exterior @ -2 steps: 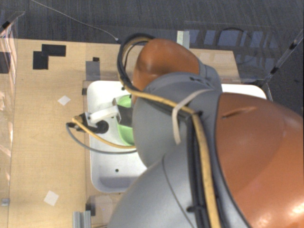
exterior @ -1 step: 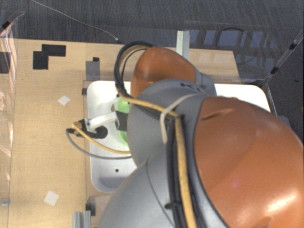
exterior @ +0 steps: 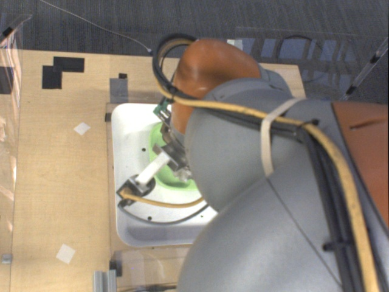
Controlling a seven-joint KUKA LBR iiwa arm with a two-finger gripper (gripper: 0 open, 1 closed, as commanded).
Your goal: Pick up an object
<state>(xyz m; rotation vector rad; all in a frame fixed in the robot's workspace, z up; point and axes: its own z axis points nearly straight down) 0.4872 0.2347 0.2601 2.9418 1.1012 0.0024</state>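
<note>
Now we reach low at centre frame into the shallow white plastic bin point(exterior: 130, 224).
Whether our fingers are clenched we cannot tell; they could slip off the flat green object point(exterior: 176, 184).

Grey arm point(exterior: 285, 193) reaches in from right, orange band point(exterior: 209, 66) up, wrist angled down-left.

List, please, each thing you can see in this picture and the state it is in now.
arm: reaching over the bin, covering most of it.
gripper: low inside the bin, over the green object; fingers hidden.
green object: lying on the bin floor, partly covered.
white bin: resting on the bench, left part visible.
yellow cable: hanging slack in a loop over the bin floor.
</note>
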